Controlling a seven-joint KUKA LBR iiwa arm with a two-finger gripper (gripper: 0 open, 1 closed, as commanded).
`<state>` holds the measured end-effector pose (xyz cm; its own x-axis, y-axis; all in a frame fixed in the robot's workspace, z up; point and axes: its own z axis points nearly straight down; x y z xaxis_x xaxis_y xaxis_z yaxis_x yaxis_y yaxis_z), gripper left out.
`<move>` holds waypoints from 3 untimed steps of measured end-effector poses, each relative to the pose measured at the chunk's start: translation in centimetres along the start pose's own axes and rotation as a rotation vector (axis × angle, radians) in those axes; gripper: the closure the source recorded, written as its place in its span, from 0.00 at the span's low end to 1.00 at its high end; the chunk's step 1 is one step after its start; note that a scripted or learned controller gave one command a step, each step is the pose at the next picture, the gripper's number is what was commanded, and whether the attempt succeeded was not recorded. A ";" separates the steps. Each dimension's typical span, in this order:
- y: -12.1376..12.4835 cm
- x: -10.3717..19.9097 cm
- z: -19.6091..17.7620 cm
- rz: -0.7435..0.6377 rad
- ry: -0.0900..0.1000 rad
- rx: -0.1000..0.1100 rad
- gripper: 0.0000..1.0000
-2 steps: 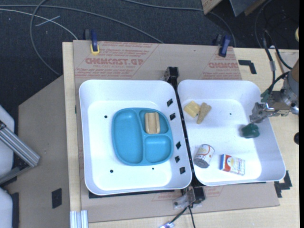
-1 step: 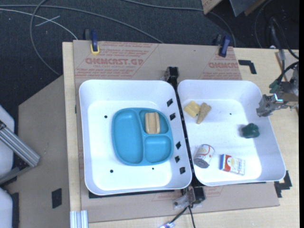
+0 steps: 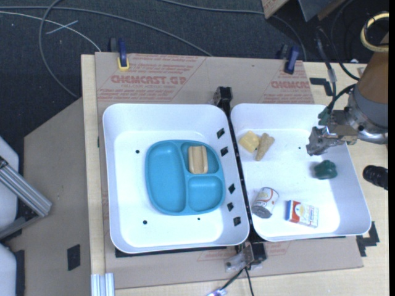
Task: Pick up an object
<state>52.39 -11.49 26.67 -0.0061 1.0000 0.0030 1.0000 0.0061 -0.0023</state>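
Arm [image 3: 370,106] showing at right of frame: orange band topping a rounded grey wrist, tapering into a dark metallic gripper [image 3: 321,139].

A: Can any writing be read here?

B: Yes. The brown board [image 3: 185,73] lying on the table under the two bins carries red print. Along its far edge, behind the left bin, large letters read "CHEMCAST GP" [image 3: 148,79], with a line of smaller red print above them that is too fine to make out.

A: And behind the right bin?

B: The same red wording [image 3: 289,84] seems to repeat near the far right corner, but it is partly covered and blurred.

A: Anything on the things in the bins?

B: The small box [image 3: 301,213] and the can [image 3: 264,202] near the right bin's near edge bear labels, red on white, not legible.
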 end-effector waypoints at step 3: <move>1.4 15.3 1.7 0.001 -0.001 0.002 1.00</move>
